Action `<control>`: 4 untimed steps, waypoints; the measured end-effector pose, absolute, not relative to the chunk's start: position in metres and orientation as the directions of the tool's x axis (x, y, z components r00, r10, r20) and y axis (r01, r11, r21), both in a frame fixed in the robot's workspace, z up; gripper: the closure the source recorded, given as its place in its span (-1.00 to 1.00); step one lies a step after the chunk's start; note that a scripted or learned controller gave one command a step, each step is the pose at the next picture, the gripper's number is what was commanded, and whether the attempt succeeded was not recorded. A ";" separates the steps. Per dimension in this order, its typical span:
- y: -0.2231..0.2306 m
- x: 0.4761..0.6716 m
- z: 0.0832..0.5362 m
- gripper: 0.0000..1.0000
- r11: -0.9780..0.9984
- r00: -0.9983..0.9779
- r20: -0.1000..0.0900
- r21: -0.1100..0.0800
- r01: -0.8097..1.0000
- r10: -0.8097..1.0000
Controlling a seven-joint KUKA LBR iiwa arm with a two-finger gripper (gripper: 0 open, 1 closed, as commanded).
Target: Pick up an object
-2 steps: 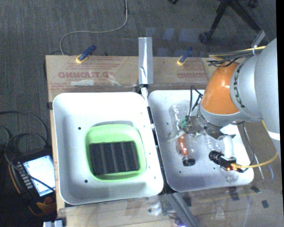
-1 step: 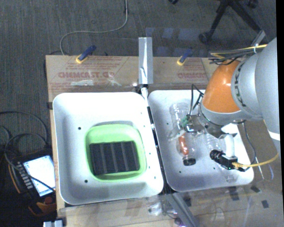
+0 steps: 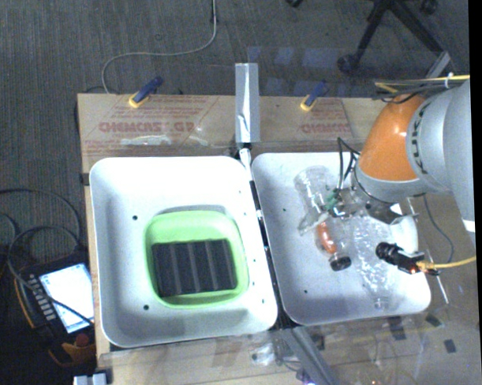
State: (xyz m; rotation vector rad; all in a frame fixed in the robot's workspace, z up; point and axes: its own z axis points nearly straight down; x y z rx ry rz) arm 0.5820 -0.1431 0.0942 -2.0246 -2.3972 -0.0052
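Claw [image 3: 345, 204] over right bin [image 3: 292, 296], grip state unclear | clear plastic bottles [image 3: 316, 189] beneath | step: reaching | next: settle on one, close, lift | green tray [image 3: 196, 229] left bin.

Both bins are plain white: the left bin [image 3: 116, 231] and the right bin [image 3: 292, 296]. In the left bin a lime-green tray [image 3: 196, 259] carries a dark ribbed panel. The right bin holds clear plastic items [image 3: 316, 189], one tinted orange-red [image 3: 325, 238]. The desk [image 3: 152, 128] is tan cardboard with faded red lettering, clipped at its far edge by blue-and-yellow clamps [image 3: 145, 92]. The arm [image 3: 436, 141] is grey with an orange band.
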 end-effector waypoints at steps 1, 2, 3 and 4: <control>-0.143 0.583 0.092 -1.00 0.166 -0.166 0.002 0.004 0.986 0.986; -0.142 0.583 0.103 1.00 0.167 -0.167 0.003 0.006 0.986 0.986; -0.129 0.582 0.093 1.00 0.141 -0.141 -0.006 0.004 0.990 0.990; -0.128 0.582 0.101 1.00 0.142 -0.142 -0.003 0.003 0.990 0.990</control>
